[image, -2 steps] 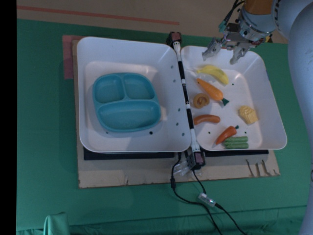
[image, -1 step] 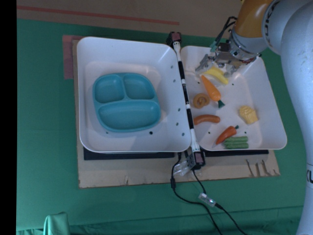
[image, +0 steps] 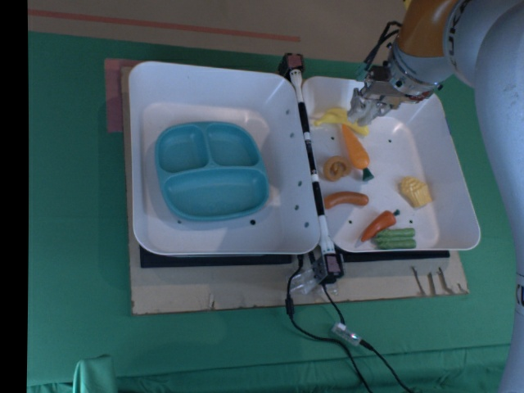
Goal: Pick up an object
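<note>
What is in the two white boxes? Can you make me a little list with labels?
left bin: a blue divided plate
right bin: toy food
food: banana, carrot, sausage, corn, green beans, small orange carrot, ring-shaped piece
gripper: over the carrot's top end, by the banana
bench cover: green

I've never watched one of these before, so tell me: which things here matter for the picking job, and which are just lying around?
Part of the job:
gripper
carrot
banana
pretzel
sausage
corn
chili pepper
green beans
right bin

Just lying about:
blue divided plate
left bin
cable
</note>
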Robot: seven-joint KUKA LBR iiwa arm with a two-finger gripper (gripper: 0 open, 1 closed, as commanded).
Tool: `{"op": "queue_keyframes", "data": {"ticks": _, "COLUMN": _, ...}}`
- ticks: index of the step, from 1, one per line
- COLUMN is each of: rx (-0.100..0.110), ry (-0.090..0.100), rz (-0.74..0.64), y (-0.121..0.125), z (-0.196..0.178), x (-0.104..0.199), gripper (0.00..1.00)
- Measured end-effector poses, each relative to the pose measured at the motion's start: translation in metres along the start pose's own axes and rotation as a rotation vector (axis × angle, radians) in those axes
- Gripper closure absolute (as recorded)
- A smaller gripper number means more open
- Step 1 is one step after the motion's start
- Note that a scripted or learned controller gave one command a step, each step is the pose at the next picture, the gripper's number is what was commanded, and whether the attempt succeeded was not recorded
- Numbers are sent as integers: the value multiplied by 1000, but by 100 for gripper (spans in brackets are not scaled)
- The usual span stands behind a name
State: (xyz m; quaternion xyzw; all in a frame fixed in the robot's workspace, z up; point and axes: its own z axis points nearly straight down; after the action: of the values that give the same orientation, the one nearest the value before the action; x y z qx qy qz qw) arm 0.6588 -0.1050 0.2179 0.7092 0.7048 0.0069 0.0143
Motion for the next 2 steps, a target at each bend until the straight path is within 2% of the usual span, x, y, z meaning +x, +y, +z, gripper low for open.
{"op": "queue_keyframes", "data": {"ticks": 1, "rx": 0, "ry": 0, "rz": 0, "y": 0, "z": 0, "x": 0, "gripper": 0}}
{"op": "queue_keyframes", "data": {"ticks": 2, "rx": 12, "ry": 5, "rz": -2, "y": -36, "z": 31, "x": 9, "gripper": 0}}
